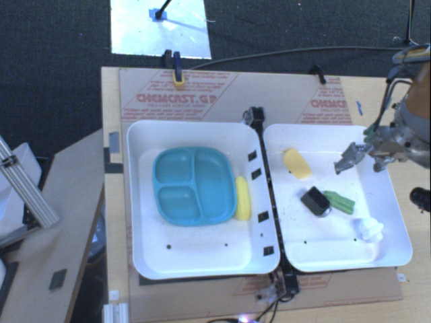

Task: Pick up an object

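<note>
Arm: it is seen entering from the right edge, its grey body bent down over the right bin [401, 234], with the wrist turned leftward.
Pincer [361, 157]: it is held above the right bin's upper right part, and its fingers are seen spread apart, with nothing between them.
Yellow block [297, 163]: it is found to the left of the pincer, well apart from it.
Black object [314, 201]: it is placed below and left of the pincer, touching the green piece [340, 202], which lies just below the pincer.
White crumpled item [368, 229]: it is seen well below the pincer, near the bin's lower right corner.
Left bin [145, 247]: far left of the pincer, a blue divided plate [190, 186] is held in it, with a yellow banana-shaped object [242, 198] against the plate's right edge.
</note>
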You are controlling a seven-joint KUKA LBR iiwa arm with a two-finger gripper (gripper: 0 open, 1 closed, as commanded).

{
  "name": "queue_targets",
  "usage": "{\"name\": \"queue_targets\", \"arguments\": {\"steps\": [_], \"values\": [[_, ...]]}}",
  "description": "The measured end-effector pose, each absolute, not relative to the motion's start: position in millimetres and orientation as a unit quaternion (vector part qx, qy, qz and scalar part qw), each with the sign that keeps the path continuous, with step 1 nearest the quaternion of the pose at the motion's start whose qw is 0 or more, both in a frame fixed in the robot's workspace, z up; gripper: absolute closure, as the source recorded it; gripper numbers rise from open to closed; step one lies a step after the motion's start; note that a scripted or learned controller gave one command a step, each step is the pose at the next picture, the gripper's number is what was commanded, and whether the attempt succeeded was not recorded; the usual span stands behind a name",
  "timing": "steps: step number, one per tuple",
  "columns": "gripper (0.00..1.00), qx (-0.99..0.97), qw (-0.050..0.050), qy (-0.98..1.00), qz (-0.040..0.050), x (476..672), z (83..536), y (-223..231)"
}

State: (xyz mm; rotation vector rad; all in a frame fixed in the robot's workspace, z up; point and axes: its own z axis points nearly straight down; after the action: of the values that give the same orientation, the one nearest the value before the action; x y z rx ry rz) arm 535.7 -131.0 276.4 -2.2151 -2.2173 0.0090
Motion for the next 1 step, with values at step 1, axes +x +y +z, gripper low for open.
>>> {"name": "queue_targets", "arguments": {"steps": [1], "values": [[0.00, -0.706, -0.001, -0.708, -0.0005, 537.5, 282.5, -130.6]]}}
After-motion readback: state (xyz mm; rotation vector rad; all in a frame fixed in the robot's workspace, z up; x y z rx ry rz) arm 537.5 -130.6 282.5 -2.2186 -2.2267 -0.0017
